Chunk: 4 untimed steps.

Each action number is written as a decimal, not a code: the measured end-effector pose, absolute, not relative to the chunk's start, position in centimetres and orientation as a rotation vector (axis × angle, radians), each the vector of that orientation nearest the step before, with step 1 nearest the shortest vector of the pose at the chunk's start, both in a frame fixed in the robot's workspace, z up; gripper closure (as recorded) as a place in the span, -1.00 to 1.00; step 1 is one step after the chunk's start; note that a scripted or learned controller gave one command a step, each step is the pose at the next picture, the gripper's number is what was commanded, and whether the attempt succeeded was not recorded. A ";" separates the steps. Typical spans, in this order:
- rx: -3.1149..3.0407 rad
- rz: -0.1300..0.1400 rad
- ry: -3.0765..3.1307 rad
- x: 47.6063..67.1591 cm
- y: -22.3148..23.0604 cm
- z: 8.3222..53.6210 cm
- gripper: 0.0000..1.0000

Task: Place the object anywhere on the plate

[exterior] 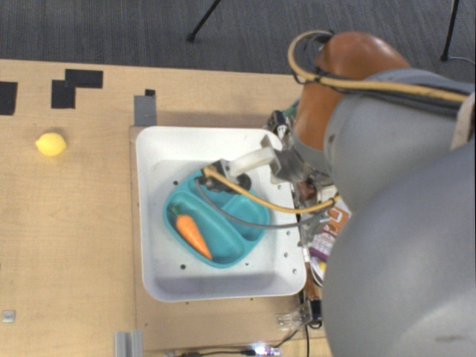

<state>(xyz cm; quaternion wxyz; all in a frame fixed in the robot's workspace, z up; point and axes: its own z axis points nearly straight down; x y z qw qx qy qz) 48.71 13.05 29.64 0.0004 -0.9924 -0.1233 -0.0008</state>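
A teal divided plate (245, 210) lies in the left white bin (160, 199). An orange carrot (193, 234) rests in the plate's left compartment, its tip pointing to the lower right. My gripper (301, 192) hangs under the orange-banded wrist, over the bin's right rim. It is to the right of the plate and apart from the carrot. The arm's bulk hides most of the gripper.
A yellow lemon (50, 144) sits on the wooden bench far left of the bin. Colourful packets (329, 229) show in the right bin, which the arm mostly covers. Black marks (74, 86) and a grey bracket (146, 110) lie along the bench's back.
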 end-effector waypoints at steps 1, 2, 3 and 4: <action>-3.117 -0.002 -0.387 48.7 13.1 29.6 -1.00; -3.117 -0.002 -0.387 48.7 13.1 29.6 -1.00; -3.117 -0.002 -0.387 48.7 13.1 29.6 -1.00; -3.117 -0.002 -0.387 48.7 13.1 29.6 -1.00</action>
